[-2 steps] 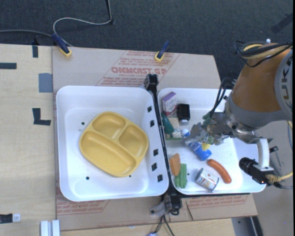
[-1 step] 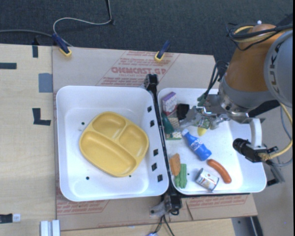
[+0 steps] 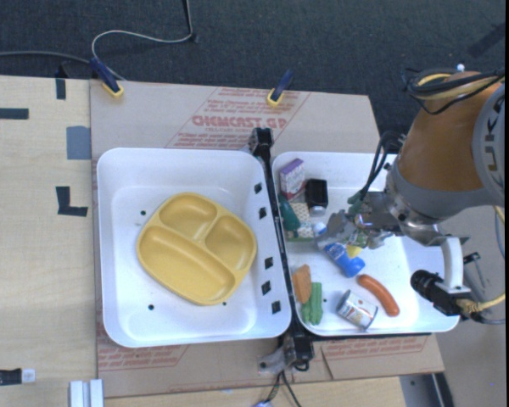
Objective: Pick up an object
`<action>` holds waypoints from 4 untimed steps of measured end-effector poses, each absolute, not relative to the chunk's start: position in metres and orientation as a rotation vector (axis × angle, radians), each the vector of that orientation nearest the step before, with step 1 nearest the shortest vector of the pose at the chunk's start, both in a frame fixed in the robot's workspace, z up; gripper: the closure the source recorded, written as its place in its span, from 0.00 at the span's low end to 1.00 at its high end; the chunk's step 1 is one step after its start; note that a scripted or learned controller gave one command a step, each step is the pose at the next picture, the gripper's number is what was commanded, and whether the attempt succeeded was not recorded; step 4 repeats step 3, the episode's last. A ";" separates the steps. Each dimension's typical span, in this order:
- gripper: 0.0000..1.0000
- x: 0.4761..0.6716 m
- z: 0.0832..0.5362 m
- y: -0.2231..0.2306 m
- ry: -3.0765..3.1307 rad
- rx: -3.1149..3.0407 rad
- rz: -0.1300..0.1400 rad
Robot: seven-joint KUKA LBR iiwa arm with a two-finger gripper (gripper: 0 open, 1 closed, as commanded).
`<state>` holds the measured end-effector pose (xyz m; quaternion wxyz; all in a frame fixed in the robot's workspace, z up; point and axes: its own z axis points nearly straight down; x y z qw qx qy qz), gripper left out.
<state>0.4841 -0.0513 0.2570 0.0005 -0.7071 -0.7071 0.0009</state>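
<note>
The arm (image 3: 445, 155) is reaching in from the right side of the table (image 3: 34, 227) and the gripper (image 3: 356, 225) is hanging low over the middle of the right bin (image 3: 424, 325), among many small things. The task names no special object, so any of these can be the one: a blue bottle (image 3: 343, 259) is lying just under the gripper, a red sausage (image 3: 378, 294) and a small tin can (image 3: 356, 309) are lying nearer the front edge of that bin, an orange carrot (image 3: 301, 283) and a green vegetable (image 3: 315, 303) are beside the wall between the bins, and a purple box (image 3: 292, 176) and a black block (image 3: 316, 194) are near its back edge. I think the main danger is the crowding: the things are lying very near to each other, so the gripper could be closing on two at once, or pushing the round bottle so that it is rolling away. The bottle also looks smooth and could be slipping out. Whether the gripper is grasping or released I cannot tell, because the wrist and its cables are covering this part. What is lying directly under the wrist is also hidden. The left bin (image 3: 119, 312) is carrying a yellow divided plate (image 3: 195, 246), well apart from the gripper.
</note>
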 end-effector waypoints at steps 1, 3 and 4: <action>1.00 0.496 0.257 -0.049 -2.221 -2.219 0.002; 1.00 0.589 0.235 0.022 -2.223 -2.218 0.003; 1.00 0.589 0.235 0.022 -2.223 -2.218 0.003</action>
